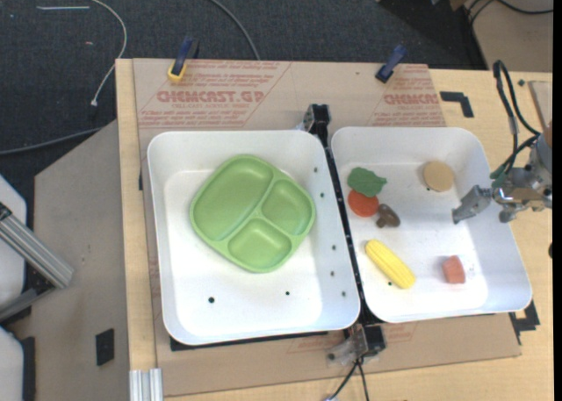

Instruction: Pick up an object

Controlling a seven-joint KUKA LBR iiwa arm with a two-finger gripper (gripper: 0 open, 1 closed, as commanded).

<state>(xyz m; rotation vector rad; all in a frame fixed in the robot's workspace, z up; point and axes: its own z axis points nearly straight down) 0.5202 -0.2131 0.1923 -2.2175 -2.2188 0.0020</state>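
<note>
Here, claw [477,204] seemingly empty, right bin [474,149]

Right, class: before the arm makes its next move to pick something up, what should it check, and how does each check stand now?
1. Objects in right bin to pick: ok; corn, red block, tan disc, and a cluster of three pieces.
2. Gripper over the right bin: ok, near its right wall.
3. Gripper holding nothing: ok.
4. Target below gripper: not ok; bare floor there.
5. Isolated target: ok; the corn and block lie apart.
6. Jaws open: cannot tell.
</note>
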